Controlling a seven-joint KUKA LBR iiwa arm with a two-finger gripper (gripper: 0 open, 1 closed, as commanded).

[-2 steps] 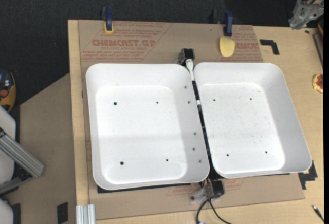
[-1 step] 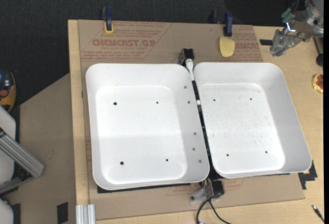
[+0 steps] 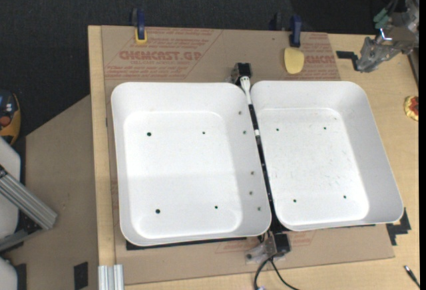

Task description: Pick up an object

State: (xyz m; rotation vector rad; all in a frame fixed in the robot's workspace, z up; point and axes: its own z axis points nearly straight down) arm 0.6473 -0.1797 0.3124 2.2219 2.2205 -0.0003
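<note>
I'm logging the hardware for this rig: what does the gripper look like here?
The gripper at the upper right is a small grey metal piece with a shiny finish. A dark cable and a greenish part sit just above it. Finer detail is too small to tell.

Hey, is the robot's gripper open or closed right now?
Cannot tell. The gripper sits small and blurred at the bench's far right corner, beyond the right bin.

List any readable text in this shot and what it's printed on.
"CHEMCAST GP": red print on the brown protective sheet behind the left bin. The smaller red line under it is too blurred to read.
Red print on the same sheet behind the right bin, near the yellow clamp pad, is partly covered and too faint to read.
No legible text on either bin.
</note>
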